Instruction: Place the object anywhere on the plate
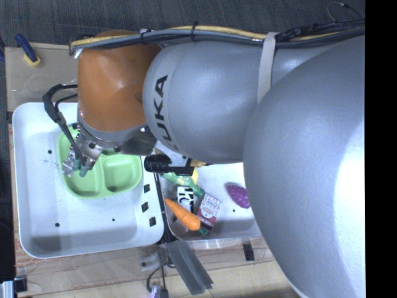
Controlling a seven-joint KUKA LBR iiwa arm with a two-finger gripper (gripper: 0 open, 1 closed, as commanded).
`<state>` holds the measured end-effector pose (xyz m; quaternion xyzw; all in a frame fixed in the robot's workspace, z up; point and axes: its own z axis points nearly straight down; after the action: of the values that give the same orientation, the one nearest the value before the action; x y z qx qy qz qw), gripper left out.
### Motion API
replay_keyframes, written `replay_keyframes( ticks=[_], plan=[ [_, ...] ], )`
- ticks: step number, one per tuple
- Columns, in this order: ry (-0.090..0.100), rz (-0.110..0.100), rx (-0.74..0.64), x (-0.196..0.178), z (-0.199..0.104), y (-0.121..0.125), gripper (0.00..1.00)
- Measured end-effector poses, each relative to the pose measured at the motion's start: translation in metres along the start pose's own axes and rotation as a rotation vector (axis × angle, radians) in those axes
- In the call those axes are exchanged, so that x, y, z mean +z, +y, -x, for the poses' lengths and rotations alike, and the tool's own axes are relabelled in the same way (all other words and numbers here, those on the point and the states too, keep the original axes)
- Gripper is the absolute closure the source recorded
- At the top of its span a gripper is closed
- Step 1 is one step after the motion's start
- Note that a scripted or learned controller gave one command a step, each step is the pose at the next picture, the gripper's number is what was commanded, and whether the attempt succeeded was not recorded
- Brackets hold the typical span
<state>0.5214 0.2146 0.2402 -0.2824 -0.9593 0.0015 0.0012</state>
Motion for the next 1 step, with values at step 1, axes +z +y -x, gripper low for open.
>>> replay_keyframes(
  ticks=[1],
  plan=[
    [-0.002, 0.003, 0.131, -0.0374, 0.059, 0.0433, 1.0]
  ],
)
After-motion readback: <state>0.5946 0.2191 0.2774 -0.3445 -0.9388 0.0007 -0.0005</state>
